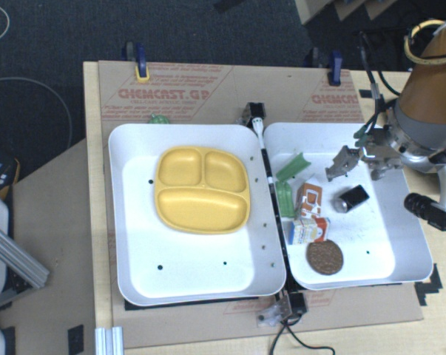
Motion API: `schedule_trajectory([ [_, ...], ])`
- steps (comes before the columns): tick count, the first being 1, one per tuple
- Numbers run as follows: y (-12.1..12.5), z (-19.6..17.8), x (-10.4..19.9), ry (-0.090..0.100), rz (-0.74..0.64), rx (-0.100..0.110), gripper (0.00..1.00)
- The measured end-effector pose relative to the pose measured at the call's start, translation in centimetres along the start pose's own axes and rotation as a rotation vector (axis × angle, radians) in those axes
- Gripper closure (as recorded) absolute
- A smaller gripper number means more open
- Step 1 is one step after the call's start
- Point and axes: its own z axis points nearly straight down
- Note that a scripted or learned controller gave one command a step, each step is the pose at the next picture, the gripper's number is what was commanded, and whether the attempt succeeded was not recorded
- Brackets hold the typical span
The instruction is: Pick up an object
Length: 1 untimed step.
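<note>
The arm reaches in from the right of the frame and the gripper (353,159) hangs over the upper part of the right bin (407,261), nothing between its fingers, and whether they stand apart or together is too blurred to tell from here. So nothing is picked yet, by the look of it.

Candidates lie below and to the left of it: a small black object (353,197) just under the gripper, nearest of all; a green piece (290,168) up by the divider; an orange and white packet (309,200) mid-bin with a second colourful packet (309,230) touching its lower edge; a brown round disc (325,257) toward the bottom. The left bin (131,220) holds a yellow divided plate (203,189) (a wide, awkward target for two fingers).

The black object looks the sensible choice: it lies apart from the clutter, with bare floor around it. To do this well, centre over it, turn the wrist so the fingers straddle its short side, come straight down, and lift only after closing.
</note>
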Motion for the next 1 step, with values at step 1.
schedule_trajectory([
  [1,-6.52,5.37,4.93,0.003,-0.002,0.010,0.00],
])
